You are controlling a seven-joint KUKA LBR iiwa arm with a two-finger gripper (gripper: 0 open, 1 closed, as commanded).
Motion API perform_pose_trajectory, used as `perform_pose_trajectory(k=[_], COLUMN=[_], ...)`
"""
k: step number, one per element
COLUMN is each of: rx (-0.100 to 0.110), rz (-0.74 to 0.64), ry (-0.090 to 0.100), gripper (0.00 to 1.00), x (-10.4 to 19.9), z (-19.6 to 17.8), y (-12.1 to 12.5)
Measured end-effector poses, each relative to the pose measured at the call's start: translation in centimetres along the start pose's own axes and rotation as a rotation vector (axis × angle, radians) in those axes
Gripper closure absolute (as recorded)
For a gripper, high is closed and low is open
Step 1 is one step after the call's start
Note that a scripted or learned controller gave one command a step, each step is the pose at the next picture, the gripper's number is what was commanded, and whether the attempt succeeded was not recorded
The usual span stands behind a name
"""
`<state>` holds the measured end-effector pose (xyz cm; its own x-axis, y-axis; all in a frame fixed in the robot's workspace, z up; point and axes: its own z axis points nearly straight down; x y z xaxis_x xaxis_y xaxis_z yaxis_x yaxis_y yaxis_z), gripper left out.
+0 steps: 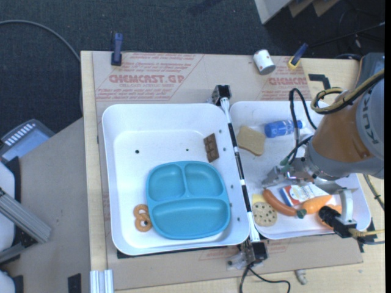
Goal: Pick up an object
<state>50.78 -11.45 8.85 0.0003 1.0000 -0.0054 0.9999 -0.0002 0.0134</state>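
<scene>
Grey arm point(351, 127) above right bin point(256, 112)

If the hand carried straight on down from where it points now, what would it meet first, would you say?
Probably the hot dog on the right bin's floor, just below the hand; depth from this slanted view is uncertain.

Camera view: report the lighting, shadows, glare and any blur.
Camera view: lighting is even and soft; the white bins are bright but keep their edges, with no harsh glare. The blue tray casts only a faint shadow. The tray and pretzel are sharp; the arm at the right looks slightly soft, and it hides the gripper's jaws.
</scene>
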Motion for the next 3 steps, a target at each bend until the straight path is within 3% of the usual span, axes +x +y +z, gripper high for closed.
perform_pose_trajectory(k=[1,2,3], rx=[0.012,0.015,0.012], rz=[-0.001,0.001,0.001], ry=[0.005,0.005,0.005], gripper=[0.0,0.0,1.0], x=[-1.4,-2.9,-2.8], z=[0.5,0.5,-0.5], y=[10.2,1.8,1.9])
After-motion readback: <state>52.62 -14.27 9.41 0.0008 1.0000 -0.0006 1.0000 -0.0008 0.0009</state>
